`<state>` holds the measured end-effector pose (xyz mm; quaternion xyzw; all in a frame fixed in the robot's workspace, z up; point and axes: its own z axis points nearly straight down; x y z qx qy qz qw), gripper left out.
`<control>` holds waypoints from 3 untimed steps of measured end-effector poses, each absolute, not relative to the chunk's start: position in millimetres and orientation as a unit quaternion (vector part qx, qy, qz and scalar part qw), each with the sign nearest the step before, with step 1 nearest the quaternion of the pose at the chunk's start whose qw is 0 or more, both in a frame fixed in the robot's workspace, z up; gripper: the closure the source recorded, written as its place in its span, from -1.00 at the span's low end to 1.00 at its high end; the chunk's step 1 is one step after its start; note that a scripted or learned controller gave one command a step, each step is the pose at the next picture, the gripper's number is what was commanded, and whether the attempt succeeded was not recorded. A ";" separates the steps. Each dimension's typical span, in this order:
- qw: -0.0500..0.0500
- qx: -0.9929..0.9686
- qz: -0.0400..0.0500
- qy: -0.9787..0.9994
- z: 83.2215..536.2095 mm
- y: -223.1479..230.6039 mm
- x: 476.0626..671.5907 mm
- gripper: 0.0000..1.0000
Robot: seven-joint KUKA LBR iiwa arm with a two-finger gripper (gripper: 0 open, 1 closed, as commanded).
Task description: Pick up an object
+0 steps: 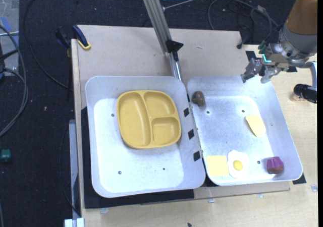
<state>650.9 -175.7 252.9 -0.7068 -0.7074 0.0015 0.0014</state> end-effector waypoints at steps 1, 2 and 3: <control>-0.001 -0.707 0.000 -0.708 255.4 -175.6 652.0 -1.00; 0.001 -0.706 0.001 -0.709 195.6 -168.4 656.2 -1.00; 0.001 -0.707 0.001 -0.707 151.7 -172.1 657.6 -1.00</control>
